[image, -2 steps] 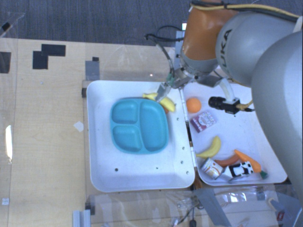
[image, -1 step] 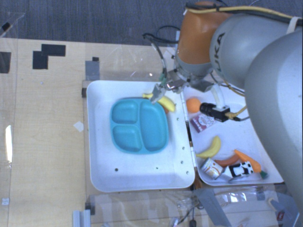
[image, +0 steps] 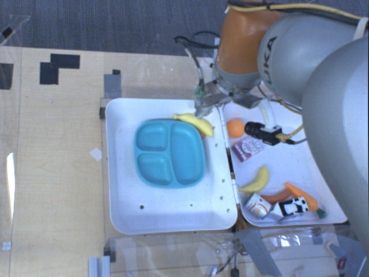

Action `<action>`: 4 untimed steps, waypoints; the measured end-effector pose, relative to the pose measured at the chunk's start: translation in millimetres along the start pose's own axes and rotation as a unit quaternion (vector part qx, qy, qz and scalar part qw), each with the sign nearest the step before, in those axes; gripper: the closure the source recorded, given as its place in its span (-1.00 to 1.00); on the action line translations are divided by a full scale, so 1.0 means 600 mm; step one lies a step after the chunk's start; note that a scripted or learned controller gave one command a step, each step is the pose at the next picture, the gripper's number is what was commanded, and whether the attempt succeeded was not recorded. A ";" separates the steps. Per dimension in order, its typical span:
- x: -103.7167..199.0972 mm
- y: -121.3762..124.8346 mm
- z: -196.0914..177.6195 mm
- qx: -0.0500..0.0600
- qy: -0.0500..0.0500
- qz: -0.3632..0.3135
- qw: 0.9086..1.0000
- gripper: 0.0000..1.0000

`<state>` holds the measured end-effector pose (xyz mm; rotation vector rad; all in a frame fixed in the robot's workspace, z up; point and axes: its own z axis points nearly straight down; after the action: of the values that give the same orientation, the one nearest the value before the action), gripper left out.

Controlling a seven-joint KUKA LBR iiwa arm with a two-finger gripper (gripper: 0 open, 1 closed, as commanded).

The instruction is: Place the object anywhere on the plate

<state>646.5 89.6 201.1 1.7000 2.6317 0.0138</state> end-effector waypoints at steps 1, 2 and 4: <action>0.000 0.000 0.000 0.000 0.000 0.000 1.000 -1.00; 0.000 0.003 -0.020 -0.003 -0.001 -0.001 1.000 1.00; -0.001 0.006 -0.040 -0.007 -0.001 -0.002 1.000 1.00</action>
<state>649.8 90.2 225.4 1.6888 2.6274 0.0286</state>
